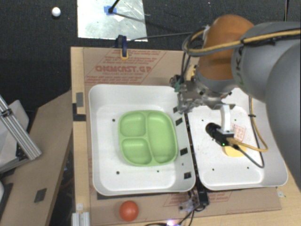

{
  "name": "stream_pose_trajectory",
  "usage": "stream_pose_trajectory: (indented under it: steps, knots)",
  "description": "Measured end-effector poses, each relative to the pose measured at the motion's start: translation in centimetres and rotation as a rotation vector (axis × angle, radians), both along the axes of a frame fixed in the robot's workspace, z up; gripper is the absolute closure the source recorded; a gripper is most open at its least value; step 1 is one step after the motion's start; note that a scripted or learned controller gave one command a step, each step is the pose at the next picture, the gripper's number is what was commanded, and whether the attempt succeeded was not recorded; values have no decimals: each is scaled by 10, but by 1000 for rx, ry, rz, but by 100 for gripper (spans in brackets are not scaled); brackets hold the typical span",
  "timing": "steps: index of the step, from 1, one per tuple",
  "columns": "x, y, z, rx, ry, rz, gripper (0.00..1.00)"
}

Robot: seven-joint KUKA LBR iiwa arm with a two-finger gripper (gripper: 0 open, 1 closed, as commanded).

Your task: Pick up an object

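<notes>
A light green divided plate (pixel 148 137) lies flat in the middle of the left bin (pixel 106 102). In the right bin (pixel 263 173) a flat yellow piece (pixel 233 150) lies near the centre, partly covered by robot parts, with a pale card with red print (pixel 239 132) just above it. My gripper (pixel 184 102) hangs low over the rim between the two bins, near their far end, above and right of the plate. The bulky wrist hides what lies directly beneath it.
An orange ball (pixel 128 210) rests on the cardboard in front of the left bin, outside both bins. A metal frame (pixel 19 131) stands at the left edge. The arm covers the far part of the right bin.
</notes>
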State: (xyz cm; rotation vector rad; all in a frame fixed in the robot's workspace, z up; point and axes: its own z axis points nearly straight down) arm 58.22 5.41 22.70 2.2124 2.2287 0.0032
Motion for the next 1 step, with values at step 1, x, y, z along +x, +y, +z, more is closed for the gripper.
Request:
stream_pose_trajectory:
  steps: [1]
  knots:
    - [-2,52,-12,0,2,1,100]
